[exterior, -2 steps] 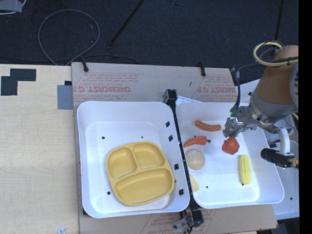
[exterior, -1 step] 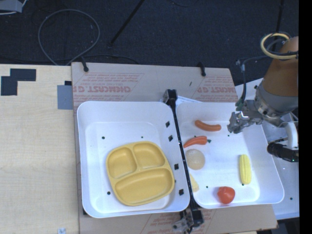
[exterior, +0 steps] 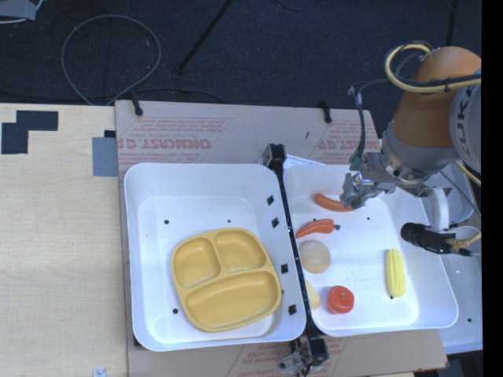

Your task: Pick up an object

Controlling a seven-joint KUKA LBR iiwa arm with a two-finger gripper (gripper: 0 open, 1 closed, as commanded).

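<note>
The arm (exterior: 428, 124) comes in from the right and bends down over the right bin (exterior: 428, 320), its orange band high above the wrist. The gripper (exterior: 352, 195) hangs over the far left part of that bin, right at the end of a sausage (exterior: 330, 203) that lies near the bin's far wall. Whether it has the sausage or merely touches it, I cannot tell; the tool's own state is hidden from here too.

Just nearer along the divider lies a chili (exterior: 317, 228), red with a green stem, and close in front of it a pale round disc (exterior: 314, 256). A tomato (exterior: 340, 299) sits toward the near edge of the bin, with something yellow (exterior: 313, 295) beside it against the divider. A corn cob (exterior: 395, 272) lies lengthwise toward the right side, well apart from the rest.

The left bin (exterior: 149, 203) holds a yellow tray (exterior: 226, 279) with three compartments, set toward its near right corner.
</note>
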